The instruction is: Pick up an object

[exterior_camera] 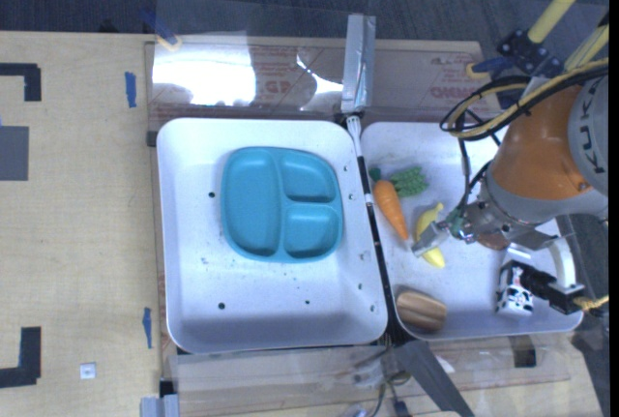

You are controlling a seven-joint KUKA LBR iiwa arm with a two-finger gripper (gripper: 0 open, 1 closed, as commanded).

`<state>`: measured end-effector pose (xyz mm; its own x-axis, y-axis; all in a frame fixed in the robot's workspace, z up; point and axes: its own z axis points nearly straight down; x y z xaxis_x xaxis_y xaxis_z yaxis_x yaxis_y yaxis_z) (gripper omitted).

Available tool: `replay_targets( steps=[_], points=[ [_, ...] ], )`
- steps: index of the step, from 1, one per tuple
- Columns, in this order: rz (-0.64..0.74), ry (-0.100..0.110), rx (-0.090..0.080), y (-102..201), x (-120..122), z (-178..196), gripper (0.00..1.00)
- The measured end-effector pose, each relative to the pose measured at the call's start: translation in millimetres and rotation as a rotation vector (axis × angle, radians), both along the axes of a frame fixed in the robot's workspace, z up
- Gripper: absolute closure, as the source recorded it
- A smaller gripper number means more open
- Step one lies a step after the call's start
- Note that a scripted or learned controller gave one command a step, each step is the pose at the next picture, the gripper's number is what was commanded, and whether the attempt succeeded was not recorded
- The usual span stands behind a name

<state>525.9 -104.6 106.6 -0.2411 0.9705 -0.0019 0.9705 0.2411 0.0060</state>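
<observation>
My gripper (437,237) is low in the right bin (464,313), right over the middle of a yellow object (428,218). The yellow object shows above and below the gripper tip, and it lies on the bin floor. Just left of it lies an orange carrot (390,207), pointing down and to the right. A green leafy piece (410,180) sits at the carrot's upper end. A brown wooden rounded object (421,309) rests at the bin's near left corner.
The left bin (193,299) holds a blue divided plate (282,203). The arm's orange band (542,154) hangs over the right bin's right side. A thin divider wall (372,241) separates the two bins, close to the carrot.
</observation>
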Motion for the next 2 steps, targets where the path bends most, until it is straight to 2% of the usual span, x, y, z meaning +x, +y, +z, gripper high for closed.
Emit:
replay_targets(
  steps=[1, 2],
  points=[
    [-0.011, 0.002, 0.0, 5, -1, -19, 0.0],
    [-0.014, -0.007, -0.001, 4, 2, -7, 1.0]
  ],
)
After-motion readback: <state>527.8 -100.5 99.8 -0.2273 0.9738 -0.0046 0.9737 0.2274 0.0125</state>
